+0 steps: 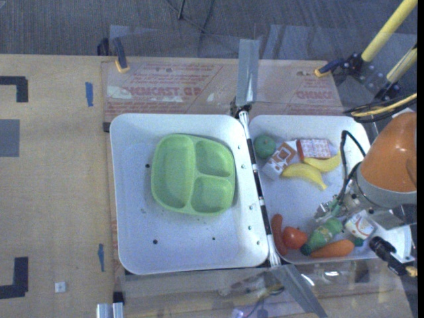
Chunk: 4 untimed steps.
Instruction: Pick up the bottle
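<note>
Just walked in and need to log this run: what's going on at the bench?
The grey-and-orange arm reaches in over the right bin, its gripper low among toy food near the front. The green bottle lies just beneath it beside a carrot and a tomato; no grasp is visible. The left bin holds a green divided plate.

My arm enters the camera view at 3 o'clock. Its widest visible part is a rounded, glossy orange band. At 6 o'clock of the band sits a grey collar, smooth and curved. A thin black cable loops along the band's 9 o'clock side. The wrist below the collar carries pale metal parts and fine wiring; my gripper is small, blurred and hard to resolve in detail.
</note>
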### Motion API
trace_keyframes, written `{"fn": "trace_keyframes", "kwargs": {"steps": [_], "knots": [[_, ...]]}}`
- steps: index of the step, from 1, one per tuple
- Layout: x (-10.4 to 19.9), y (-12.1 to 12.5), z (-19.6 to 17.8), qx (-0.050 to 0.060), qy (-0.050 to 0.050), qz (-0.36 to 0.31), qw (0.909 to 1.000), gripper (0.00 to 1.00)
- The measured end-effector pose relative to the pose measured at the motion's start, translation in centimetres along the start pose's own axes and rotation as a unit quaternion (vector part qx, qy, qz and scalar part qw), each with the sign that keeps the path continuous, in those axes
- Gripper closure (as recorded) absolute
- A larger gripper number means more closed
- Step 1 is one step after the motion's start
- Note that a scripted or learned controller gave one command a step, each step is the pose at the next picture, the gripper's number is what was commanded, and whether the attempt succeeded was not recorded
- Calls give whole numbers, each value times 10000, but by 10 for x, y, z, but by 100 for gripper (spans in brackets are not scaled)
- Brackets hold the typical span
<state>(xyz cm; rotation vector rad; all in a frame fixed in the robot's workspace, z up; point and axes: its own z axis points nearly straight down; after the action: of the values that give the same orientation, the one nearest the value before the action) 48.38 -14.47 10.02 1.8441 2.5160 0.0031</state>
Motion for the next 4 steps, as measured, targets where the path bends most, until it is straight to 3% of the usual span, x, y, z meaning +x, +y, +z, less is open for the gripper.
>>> {"fn": "trace_keyframes", "kwargs": {"steps": [1, 2, 3, 4], "knots": [[0, 0, 0, 1, 1, -1, 10000, 0], [-26, -9, 11, 24, 58, 949, 9955, 0], [-29, -8, 1, -1, 4, 958, 9954, 100], [-29, -8, 1, -1, 5, 959, 9954, 0]]}}
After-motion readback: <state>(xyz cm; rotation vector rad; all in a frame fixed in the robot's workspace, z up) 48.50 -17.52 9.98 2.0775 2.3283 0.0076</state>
